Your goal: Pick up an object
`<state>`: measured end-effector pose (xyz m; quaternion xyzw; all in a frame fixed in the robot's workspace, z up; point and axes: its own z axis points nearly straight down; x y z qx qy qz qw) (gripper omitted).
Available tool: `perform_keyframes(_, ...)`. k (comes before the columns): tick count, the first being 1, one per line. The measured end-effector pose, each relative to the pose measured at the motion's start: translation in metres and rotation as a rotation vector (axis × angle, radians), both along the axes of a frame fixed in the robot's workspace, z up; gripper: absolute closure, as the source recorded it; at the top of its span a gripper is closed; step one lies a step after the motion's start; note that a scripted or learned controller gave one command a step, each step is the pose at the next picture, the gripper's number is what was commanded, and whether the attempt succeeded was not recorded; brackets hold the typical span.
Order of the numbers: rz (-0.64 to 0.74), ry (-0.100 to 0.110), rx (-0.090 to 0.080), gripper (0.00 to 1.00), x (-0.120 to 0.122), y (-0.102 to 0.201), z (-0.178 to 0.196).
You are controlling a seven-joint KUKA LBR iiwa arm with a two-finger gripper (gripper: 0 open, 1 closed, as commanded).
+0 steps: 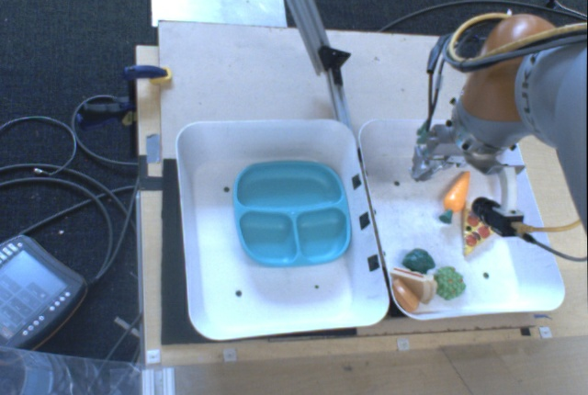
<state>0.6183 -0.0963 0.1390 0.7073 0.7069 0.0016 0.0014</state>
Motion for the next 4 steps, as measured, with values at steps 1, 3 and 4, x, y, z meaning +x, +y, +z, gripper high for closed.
perform_keyframes(1,0.006,-0.003,0.0,1.0,-0.006,0.007,0.053)
perform_keyframes(3,0.007,-0.003,-0.001,1.0,-0.008,0.002,0.158)
perform_keyframes(4,0.011,0.0,0.001,1.0,0.006,0.049,0.155)
